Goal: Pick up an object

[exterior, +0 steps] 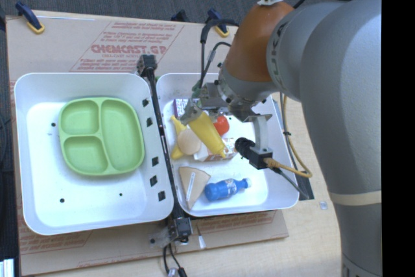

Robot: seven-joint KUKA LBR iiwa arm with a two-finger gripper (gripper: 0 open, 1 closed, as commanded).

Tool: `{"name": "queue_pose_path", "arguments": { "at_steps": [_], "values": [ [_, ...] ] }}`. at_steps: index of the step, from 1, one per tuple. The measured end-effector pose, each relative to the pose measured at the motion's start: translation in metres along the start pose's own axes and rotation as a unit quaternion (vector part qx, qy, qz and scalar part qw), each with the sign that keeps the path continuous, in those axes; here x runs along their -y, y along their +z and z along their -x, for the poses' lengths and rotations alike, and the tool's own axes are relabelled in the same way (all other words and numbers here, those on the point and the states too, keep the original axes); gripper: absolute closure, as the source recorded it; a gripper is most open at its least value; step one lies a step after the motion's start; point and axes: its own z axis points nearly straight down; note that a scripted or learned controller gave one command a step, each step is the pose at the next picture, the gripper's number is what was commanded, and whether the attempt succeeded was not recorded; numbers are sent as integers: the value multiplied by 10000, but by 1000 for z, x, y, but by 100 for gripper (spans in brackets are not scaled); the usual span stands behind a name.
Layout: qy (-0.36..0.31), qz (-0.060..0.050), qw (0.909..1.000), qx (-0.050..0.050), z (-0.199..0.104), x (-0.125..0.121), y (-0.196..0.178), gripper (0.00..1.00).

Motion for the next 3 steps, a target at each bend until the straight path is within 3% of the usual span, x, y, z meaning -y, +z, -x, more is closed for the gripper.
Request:
{"name": "queue_pose_path", "arguments": {
  "at_steps": [1, 3],
  "values": [
    [2, 7, 10000, 8, 10, 80, -6, 100],
    [-40, 17, 10000, 7, 9, 77, -27, 100]
  ]
}}
